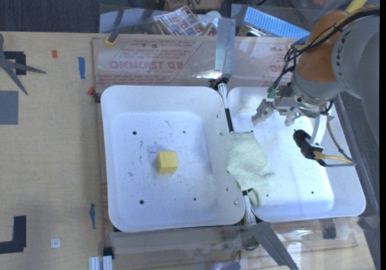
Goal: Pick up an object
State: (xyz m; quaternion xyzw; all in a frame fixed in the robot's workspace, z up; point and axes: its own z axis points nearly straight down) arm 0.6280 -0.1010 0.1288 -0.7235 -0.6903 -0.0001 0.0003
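Cluttered shelving and cardboard boxes are crowding the far side, while the wooden counter [48, 142] is carrying two shallow white bins side by side. Nearest the tool [276, 112] is lying a pale crumpled cloth [246, 157], just below and to the tool's left, slumped against the wall where the right bin [338, 196] is meeting the left bin [120, 106]. Its long axis is running roughly from the tool's end of the bin toward the near edge, with a slight slant; being rumpled, it is pointing no clear way. Much farther to the tool's left, across the divider, a small yellow block [167, 162] is sitting near the middle of the left bin, slightly turned so its edges are not squaring with the bin walls; it has no real long axis.

The tool is hovering over the far part of the right bin with its two fingers spread fairly wide and nothing between them.

As a judgement, the risks are lying in the cloth: a descent could be pinching only a loose fold that slips out on lifting, or the fingers could be striking the divider wall beside it. Reaching for the block instead would be demanding a long crossing, and a misaligned closing could be nudging the block aside.
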